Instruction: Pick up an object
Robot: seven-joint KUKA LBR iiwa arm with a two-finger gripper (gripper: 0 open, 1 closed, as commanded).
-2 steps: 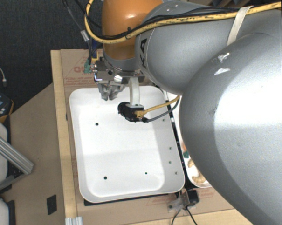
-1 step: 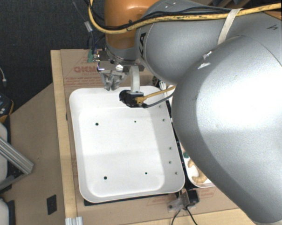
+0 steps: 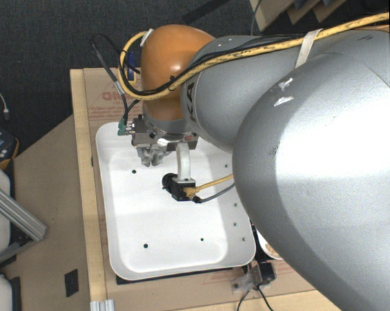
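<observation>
My gripper point(image 3: 148, 156) hangs low over the far left part of the left white bin point(image 3: 167, 249), under the orange wrist band. It is seen from above and mostly covered by the wrist. The big grey arm reaches in from the right and hides the right bin and the right side of the left bin.
The left bin's floor shows a few small dark dots. A brown bench surface point(image 3: 87, 188) borders the bin on the left and front. A metal rail point(image 3: 17, 214) lies beyond the bench's left edge.
</observation>
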